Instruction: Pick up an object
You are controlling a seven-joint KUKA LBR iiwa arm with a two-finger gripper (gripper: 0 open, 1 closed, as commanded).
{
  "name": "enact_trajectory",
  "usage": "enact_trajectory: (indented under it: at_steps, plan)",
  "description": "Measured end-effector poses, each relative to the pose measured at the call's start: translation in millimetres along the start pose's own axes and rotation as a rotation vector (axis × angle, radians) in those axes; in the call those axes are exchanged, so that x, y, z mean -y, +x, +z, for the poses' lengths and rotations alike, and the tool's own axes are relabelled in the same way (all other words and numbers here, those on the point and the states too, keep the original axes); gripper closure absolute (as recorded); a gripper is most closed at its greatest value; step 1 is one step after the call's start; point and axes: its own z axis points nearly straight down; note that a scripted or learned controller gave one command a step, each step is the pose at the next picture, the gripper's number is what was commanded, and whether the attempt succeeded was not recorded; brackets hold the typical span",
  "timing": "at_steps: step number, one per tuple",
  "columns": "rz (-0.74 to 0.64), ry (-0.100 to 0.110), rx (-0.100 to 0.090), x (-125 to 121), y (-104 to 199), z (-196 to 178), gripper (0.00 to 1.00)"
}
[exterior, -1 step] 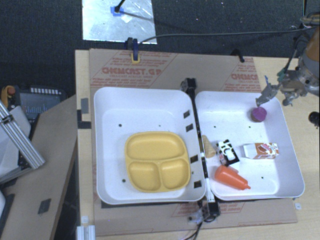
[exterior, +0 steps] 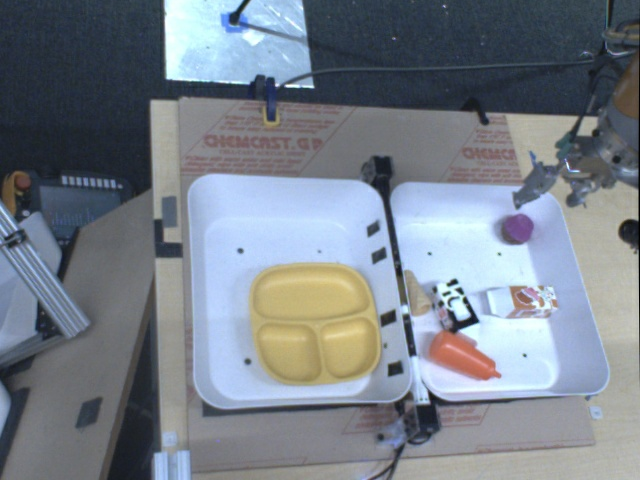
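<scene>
- We judge the pick barely begun: our fingers hang over the far right rim of the right bin, spread apart with nothing between them, and every object lies loose on the bin floor.
- What is left, then, is nearly all of it: choose a target, descend, close, lift.
- The nearest candidate is the purple ball, just below and slightly left of our fingertips (near, but apart as far as we can tell). It looks small, round and matte, so it may roll if nudged.
- Further below the fingers lies a small carton, a flat-sided box, white with orange-red print, on its side.
- Left of the carton is a black-and-white block, boxy with hard edges; we cannot make out what it is.
- Lowest and furthest from the fingers is an orange carrot-shaped toy, tapered, smooth and likely plastic, its narrow end pointing right.
- Well away to the left, the left bin holds a yellow divided plate, glossy, rounded, three compartments, too broad and flat for an easy pinch.
- Both bins are shallow smooth white plastic, resting on a cardboard-covered surface.
</scene>
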Motion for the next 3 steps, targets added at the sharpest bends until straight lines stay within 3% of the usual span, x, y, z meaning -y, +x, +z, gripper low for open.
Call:
enact_trajectory:
  at_steps: [1,3]
  plan:
    - [0.001,0.003,-0.001,-4,-1,62,0.00]
    - [0.004,-0.006,0.006,-15,-1,139,0.00]
